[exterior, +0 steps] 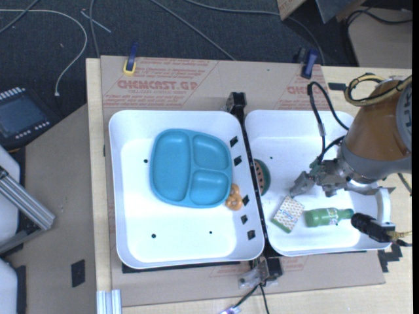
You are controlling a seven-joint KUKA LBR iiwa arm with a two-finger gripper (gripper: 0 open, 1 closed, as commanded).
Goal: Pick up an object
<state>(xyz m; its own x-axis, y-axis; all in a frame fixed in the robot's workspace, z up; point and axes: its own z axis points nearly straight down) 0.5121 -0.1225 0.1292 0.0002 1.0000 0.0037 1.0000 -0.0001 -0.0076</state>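
Observation:
In the right bin lie a small white and green packet, a green bottle on its side, and a round dark green and red object against the left wall. My gripper hangs over the middle of this bin, just above and right of the packet and above the bottle's left end. Nothing shows in its grasp. A blue divided plate rests in the left bin, with a small orange object at the plate's lower right corner.
The grey and orange arm covers the right bin's right side, with black cables looping off it. A black divider with clips separates the two bins. Blue clamps hold the board at the back.

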